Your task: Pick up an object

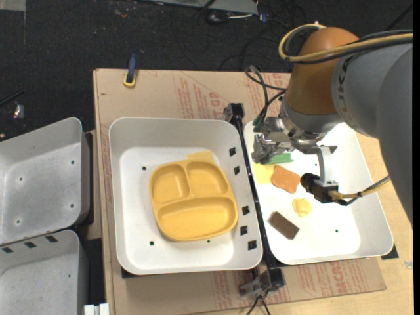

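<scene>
Bench of brown board carries two shallow white bins side by side, seen from above at a slant. The left bin holds a yellow tray with three compartments; it lies in the middle of this bin, a little toward the right wall. A pale yellow flat piece shows from under the far edge of the tray.

The right bin holds the small objects. An orange piece lies near the middle of this bin, and a pale yellow patch lies just beside it, toward the left wall. A small yellow object lies closer to the near edge, and a dark brown block lies near it, toward the near left corner. A bit of green shows under the wrist, at the far left part of the bin.

The grey arm with its orange band reaches in from the right, and the gripper hangs above the far left part of the right bin, over the green thing. Whether the jaws are apart or together I cannot tell, because the wrist covers them. A black cable part hangs beside the orange piece.

On the far left corner of the bench lies a small blue and yellow tool.
</scene>
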Action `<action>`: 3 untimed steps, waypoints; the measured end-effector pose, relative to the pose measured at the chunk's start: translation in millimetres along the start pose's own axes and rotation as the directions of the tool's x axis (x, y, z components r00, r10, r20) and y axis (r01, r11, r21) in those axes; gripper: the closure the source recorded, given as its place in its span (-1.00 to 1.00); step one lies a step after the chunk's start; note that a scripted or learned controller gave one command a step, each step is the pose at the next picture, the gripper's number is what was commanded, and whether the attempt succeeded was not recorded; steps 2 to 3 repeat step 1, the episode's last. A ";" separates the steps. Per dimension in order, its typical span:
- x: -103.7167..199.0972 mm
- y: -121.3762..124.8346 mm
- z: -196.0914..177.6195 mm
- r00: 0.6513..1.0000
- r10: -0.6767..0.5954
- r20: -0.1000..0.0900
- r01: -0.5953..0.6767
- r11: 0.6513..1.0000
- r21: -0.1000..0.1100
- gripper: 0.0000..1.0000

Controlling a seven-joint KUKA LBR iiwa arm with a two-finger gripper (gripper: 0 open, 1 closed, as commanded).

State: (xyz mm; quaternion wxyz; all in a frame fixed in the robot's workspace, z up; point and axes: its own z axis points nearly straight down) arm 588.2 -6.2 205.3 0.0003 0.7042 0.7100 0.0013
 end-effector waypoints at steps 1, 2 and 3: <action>60.1 -0.2 -1.4 1.000 -0.001 0.000 0.001 1.000 0.001 1.00; 60.1 -0.2 -1.4 1.000 -0.001 0.000 0.001 1.000 0.001 1.00; 60.1 -0.2 -1.4 1.000 -0.001 0.000 0.001 1.000 0.001 1.00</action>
